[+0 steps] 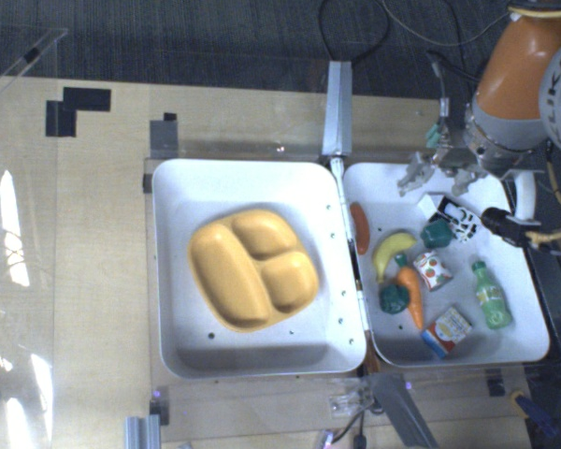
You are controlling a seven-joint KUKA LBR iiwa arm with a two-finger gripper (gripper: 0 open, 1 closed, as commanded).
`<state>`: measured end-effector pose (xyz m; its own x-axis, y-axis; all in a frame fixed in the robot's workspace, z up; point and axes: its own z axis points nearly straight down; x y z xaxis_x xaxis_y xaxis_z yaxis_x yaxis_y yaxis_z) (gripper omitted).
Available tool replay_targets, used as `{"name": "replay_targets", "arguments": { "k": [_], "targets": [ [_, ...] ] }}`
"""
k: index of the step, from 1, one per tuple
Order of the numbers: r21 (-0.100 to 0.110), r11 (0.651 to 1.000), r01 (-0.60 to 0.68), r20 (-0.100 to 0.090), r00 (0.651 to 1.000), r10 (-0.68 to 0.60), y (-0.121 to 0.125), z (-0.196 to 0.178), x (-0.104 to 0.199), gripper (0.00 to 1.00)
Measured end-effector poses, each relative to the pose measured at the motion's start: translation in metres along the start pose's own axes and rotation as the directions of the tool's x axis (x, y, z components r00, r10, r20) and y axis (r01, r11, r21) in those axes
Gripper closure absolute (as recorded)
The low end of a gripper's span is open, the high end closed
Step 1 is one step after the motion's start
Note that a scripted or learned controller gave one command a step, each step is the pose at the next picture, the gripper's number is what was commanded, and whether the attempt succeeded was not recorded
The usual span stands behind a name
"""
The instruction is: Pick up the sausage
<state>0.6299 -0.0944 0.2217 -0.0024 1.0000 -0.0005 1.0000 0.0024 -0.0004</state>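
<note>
The sausage [359, 227] is a small reddish-brown link lying lengthwise against the left wall of the right bin [533, 344]. My gripper [436, 181] hangs over the back of that bin, to the right of the sausage and a little farther back, well apart from it. Its metal fingers [413, 177] are spread, with nothing between them.
The right bin also holds a banana [393, 251], a carrot [412, 296], a dark green vegetable [394, 298], a green bottle [491, 296], a teal cube [438, 233] and small boxes [433, 270]. A yellow three-section tray [252, 267] lies in the left bin [168, 344].
</note>
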Motion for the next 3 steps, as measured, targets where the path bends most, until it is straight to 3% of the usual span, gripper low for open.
{"name": "replay_targets", "arguments": {
  "k": [1, 2, 3],
  "targets": [
    [-0.001, 0.994, -0.107, -0.001, 0.994, 0.107, 0.019, 0.119, 0.009, 0.00],
    [-0.007, 1.000, -0.017, 0.000, 1.000, 0.017, 0.041, 0.136, 0.008, 0.00],
    [-0.012, 1.000, -0.012, -0.001, 1.000, 0.012, 0.044, 0.127, 0.009, 1.00]
  ]
}}
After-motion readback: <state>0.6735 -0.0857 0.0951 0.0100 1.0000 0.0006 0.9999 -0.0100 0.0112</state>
